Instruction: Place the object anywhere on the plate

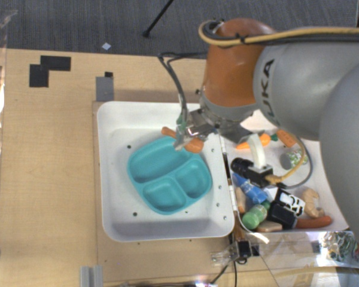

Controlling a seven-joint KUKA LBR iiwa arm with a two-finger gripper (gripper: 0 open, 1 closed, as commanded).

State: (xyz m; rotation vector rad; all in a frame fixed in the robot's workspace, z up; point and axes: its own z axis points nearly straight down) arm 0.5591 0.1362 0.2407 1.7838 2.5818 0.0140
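Grey arm's gripper point(187, 137), clenched on an orange carrot-like toy point(178, 137), hangs over the teal plate's point(167, 178) far rim (release next, nudged plateward).

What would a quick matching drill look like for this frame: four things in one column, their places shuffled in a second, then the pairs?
Things
1. teal three-compartment plastic plate
2. small orange carrot-shaped toy
3. green round-capped bottle
4. brownish-red sausage-shaped toy

Places
A. near edge of the right bin, beside the divider
B. at the gripper, over the plate's far rim
C. lying flat in the left bin
D. near right corner of the right bin

Pairs: 1-C, 2-B, 3-A, 4-D
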